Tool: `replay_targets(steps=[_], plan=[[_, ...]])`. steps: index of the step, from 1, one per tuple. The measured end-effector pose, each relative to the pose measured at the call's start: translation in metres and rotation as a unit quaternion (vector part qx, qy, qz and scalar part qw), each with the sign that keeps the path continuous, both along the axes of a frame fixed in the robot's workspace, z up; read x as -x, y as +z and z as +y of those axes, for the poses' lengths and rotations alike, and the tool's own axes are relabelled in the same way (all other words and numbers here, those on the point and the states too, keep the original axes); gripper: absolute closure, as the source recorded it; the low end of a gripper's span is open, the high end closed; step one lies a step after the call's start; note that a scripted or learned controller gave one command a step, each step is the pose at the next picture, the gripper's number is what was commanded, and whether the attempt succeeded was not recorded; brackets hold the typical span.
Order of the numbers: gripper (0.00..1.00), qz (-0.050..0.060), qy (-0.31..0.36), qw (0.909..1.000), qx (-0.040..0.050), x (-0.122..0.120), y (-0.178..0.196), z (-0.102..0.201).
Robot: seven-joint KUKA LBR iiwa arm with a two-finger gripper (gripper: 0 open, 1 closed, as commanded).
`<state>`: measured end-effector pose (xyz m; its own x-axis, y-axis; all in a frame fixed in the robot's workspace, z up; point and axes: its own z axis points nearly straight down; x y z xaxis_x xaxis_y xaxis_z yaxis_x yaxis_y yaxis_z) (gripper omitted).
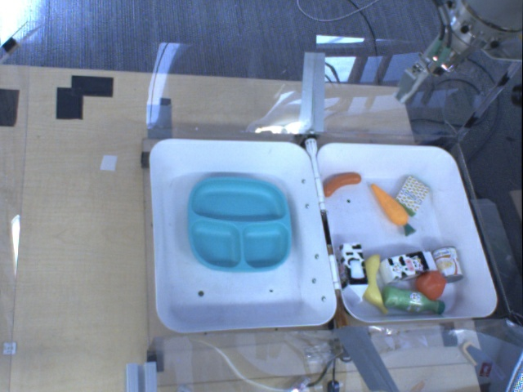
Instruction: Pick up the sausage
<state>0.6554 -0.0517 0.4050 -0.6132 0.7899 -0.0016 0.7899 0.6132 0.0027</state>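
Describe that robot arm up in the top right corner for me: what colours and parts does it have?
The arm is grey metal with an orange band at the top edge. Below it hangs a pale, boxy gripper with a tiny green light near its base. Thin cables run alongside the wrist. I see no readable markings.

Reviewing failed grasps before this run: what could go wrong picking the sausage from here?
1. The sausage lies right by the bin's left wall, so a finger may strike the wall or skid the sausage along it.
2. The carrot lies near it, similar in colour and shape; the program might target that instead.
3. The gripper is up beyond the bin's far edge, so the long approach could drift.
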Motion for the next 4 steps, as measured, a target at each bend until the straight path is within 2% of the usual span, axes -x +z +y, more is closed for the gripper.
replay_targets(steps=[4], plan=[[1.0,-0.01,0.007,0.9999,0.0001,-0.01,0.041,0.003]])
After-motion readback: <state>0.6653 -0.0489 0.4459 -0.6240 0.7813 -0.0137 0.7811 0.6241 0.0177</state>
